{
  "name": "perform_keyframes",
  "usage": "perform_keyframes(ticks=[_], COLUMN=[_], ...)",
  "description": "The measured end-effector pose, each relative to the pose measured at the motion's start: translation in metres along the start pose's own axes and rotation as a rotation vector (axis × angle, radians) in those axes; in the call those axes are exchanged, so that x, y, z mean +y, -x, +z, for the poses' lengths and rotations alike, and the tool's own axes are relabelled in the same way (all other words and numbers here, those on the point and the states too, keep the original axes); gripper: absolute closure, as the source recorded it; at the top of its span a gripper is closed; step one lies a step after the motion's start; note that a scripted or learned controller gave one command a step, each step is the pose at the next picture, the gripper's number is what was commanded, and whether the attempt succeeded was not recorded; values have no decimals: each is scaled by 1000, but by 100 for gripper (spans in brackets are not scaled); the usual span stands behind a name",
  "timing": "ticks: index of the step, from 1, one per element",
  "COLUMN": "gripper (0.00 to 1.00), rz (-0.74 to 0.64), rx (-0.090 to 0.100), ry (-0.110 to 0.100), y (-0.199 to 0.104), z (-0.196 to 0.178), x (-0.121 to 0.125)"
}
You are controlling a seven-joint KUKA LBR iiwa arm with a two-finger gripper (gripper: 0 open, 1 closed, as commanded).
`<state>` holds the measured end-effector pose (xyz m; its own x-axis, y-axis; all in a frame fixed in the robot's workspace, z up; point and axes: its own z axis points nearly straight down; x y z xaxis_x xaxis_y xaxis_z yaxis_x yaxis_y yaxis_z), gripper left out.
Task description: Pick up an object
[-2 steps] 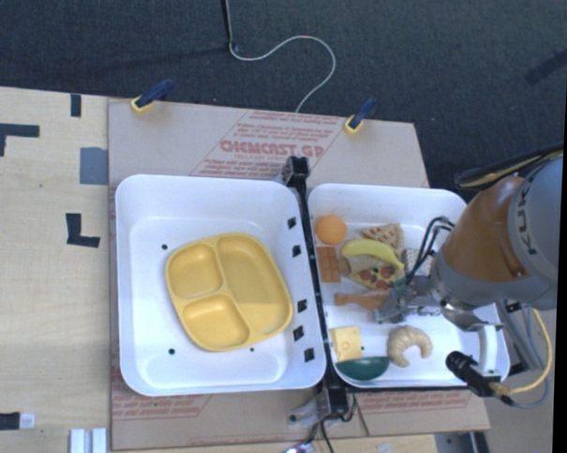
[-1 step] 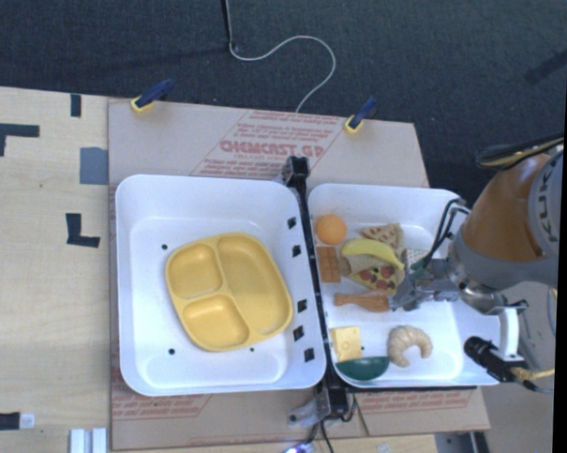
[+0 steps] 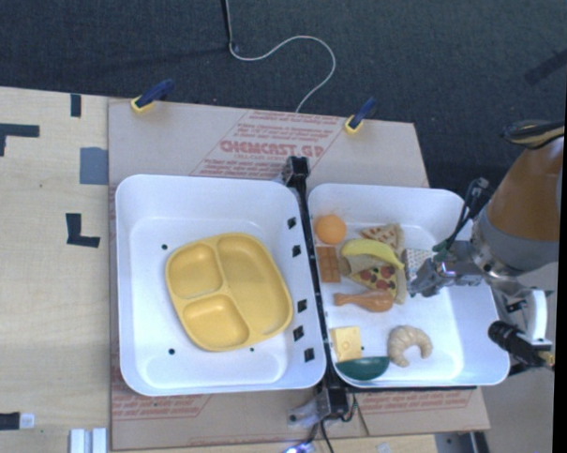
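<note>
The right white bin [image 3: 459,322] holds toy foods: an orange [image 3: 330,229], a banana [image 3: 374,252], a pizza slice [image 3: 384,235], a brown cracker [image 3: 328,264], a drumstick [image 3: 367,301], a croissant [image 3: 409,344], a cheese cube [image 3: 347,344] and a green piece [image 3: 362,368]. My gripper [image 3: 420,276] is low inside this bin, just right of the banana and the pile around it. Nothing is visibly held in it. The arm's grey and orange wrist [image 3: 523,217] stands over the bin's right edge.
A yellow three-compartment plate [image 3: 229,291] lies in the left bin [image 3: 145,290]. A black divider [image 3: 305,269] separates the bins. Both bins rest on cardboard [image 3: 259,145] clamped at the back. A white cable [image 3: 282,47] loops behind it.
</note>
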<state>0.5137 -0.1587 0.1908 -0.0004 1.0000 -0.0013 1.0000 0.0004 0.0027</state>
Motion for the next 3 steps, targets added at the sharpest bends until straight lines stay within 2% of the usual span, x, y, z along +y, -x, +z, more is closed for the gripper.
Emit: perform_keyframes(ticks=[1,2,3], gripper=[100,100,100], rz=[-1,-6,-7], rx=[1,3,2], ry=[-1,-4,-1], y=[-1,-39,-83], z=[-35,-24,-31], x=[1,36,80])
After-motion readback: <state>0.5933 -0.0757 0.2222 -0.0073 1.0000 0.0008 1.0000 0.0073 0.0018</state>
